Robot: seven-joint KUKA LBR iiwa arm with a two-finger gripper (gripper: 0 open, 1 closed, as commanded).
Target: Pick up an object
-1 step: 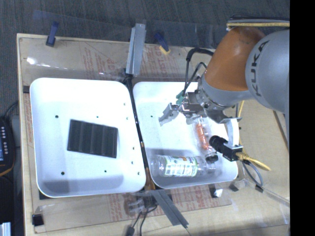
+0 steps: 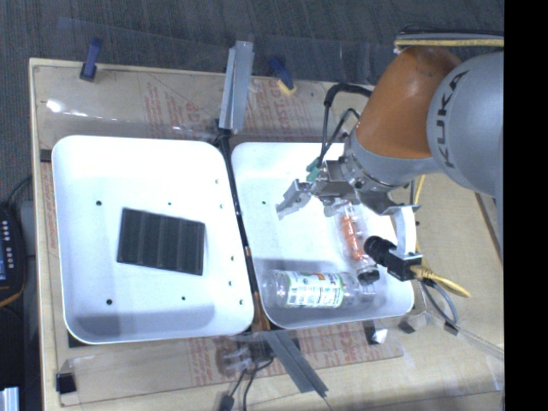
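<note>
– So, where is the gripper (image 2: 293,199)?

– Over the right bin (image 2: 267,242), above bare white floor in its upper-left part, and it is not touching any object. Its tip points down-left in the view. I cannot tell whether it is open or closed.

– What lies closest to it?

– Two things. A clear bottle (image 2: 312,289) lies on its side below the gripper, against the bin's near wall. Its long axis runs left to right along that wall, and its white label faces up. I cannot tell which end carries the cap. An orange tube (image 2: 351,234) lies just right of the gripper, under the wrist. Its long axis runs roughly top to bottom in the view, nearly at right angles to the bottle, and its lower end comes close to the bottle's right end.

– Anything else?

– Well apart to the gripper's left, in the left bin (image 2: 86,174), a dark ribbed panel (image 2: 161,241) lies flat, with its long side running left to right and slightly tilted.
</note>
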